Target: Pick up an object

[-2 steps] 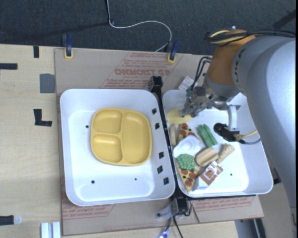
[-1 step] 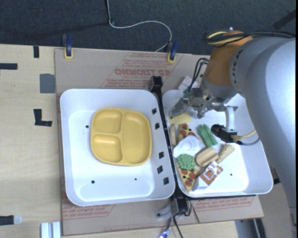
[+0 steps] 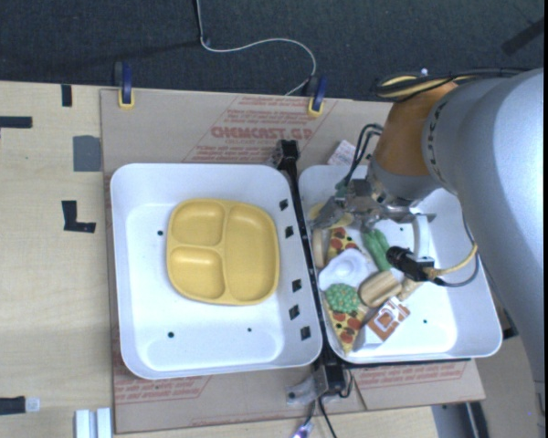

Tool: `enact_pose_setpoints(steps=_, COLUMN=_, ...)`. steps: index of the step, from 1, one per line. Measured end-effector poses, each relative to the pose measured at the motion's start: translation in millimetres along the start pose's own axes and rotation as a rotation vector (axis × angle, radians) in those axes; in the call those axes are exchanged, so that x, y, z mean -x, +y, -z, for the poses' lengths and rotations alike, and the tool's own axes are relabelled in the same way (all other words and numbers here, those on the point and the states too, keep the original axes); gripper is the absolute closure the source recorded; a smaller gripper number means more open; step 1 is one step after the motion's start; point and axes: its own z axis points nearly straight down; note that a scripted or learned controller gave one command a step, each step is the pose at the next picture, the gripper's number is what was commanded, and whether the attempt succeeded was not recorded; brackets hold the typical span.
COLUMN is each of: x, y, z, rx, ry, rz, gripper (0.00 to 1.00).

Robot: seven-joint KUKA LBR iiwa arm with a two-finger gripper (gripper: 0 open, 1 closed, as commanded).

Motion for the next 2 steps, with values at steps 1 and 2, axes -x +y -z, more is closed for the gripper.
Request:
enact_pose_setpoints(steps=1, x=-1.9, y=8.3, z=0.6, rx=0.002, ry=0.001, rz=0.000, gripper=0.00)
enact_pose_setpoints(steps=2, x=-0.3, y=15.7, z=0.6, rx=0.002, ry=0.002, rz=0.001, gripper=0.00)
